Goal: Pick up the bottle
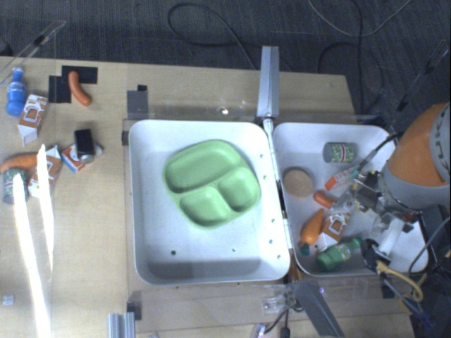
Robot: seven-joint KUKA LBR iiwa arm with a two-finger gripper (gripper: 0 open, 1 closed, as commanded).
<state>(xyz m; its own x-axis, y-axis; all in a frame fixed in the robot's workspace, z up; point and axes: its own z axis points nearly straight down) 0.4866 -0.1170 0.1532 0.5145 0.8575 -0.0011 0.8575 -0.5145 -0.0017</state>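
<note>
My arm point(423, 160) reaches in over the right bin point(366, 134). My pincer point(359, 196) hangs above the clutter there; I cannot tell its state. The green bottle point(338, 253) lies on its side at the near edge of that bin, beside a carrot point(311, 225). A green divided tray point(211, 182) sits in the left bin point(151, 245). The wooden worktop point(91, 224) carries a small blue bottle point(15, 94) far left. Cables point(211, 20) trail over the dark carpet point(106, 13) beyond.

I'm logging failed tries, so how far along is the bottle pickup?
Done: the arm has reached into the right bin. In hand: the gripper hovers above the clutter. Left: the green bottle lies on its side at the bin's near edge, not gripped or lifted.
</note>
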